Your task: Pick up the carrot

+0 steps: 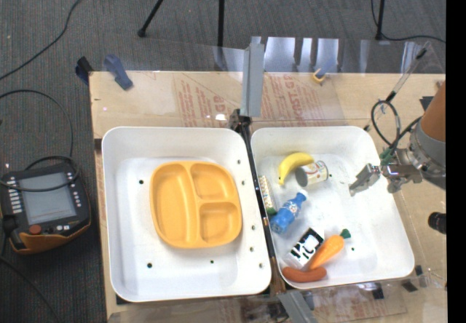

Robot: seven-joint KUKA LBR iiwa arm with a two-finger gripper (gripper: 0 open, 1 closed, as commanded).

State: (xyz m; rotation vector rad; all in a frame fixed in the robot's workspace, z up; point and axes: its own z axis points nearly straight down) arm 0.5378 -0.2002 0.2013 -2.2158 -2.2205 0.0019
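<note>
Above the right bin (378, 256), jaws (362, 181) hang empty.

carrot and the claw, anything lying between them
No: in the camera view, bare white bin floor separates the orange carrot with green top from the grey claw.

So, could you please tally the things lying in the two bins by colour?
Yellow: 2, the plate and the banana
Orange: 1, the carrot
Blue: 1, the bottle
Red: 1, the sausage
Silver: 1, the can
Black and white: 1, the card
Total: 7
</note>
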